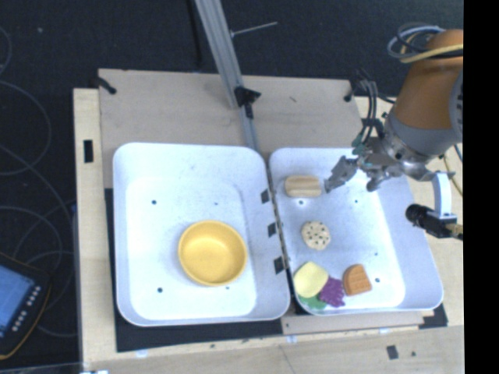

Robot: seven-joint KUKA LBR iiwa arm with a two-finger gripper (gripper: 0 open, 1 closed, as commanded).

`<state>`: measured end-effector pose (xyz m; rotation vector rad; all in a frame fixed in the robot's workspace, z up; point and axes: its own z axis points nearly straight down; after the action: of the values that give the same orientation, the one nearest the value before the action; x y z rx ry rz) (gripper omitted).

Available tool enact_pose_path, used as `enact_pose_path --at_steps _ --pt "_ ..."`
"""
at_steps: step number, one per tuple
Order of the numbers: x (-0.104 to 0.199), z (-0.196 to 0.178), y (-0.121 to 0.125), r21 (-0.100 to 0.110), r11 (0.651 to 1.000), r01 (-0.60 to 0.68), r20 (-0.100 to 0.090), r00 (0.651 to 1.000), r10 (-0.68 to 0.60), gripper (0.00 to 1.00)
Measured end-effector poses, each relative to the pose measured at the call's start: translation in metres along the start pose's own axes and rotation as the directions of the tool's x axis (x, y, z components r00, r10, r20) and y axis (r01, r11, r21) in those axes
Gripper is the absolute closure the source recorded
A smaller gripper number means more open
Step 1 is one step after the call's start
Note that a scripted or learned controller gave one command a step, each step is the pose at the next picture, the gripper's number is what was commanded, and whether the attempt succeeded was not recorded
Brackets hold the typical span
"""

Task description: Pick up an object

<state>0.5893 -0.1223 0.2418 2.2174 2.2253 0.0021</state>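
My gripper (357, 178) hangs over the far part of the right bin (405, 275), its two fingers spread apart with nothing between them. A tan bread-roll shape (302, 186) lies just left of the left fingertip, apart from it. Nearer the middle of that bin sits a round speckled cookie (316, 234). At the bin's near edge lie a yellow-green piece (310, 279), a purple piece (333, 292) and an orange-brown piece (357, 279), close together.
The left bin (140, 178) holds a yellow bowl (211, 252). A grey metal pole (222, 45) slants up from the far edge between the bins. The arm's orange band (427, 76) and grey wrist stand over the right bin's far right corner.
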Motion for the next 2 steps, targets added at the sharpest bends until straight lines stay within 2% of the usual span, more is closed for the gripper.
enact_pose_path --at_steps 1,2 --pt "0.0 0.0 0.0 -0.001 1.0 -0.001 0.0 1.0 0.001 0.0" --pt "0.002 0.044 0.005 0.005 1.0 -0.004 0.003 1.0 0.004 0.0"
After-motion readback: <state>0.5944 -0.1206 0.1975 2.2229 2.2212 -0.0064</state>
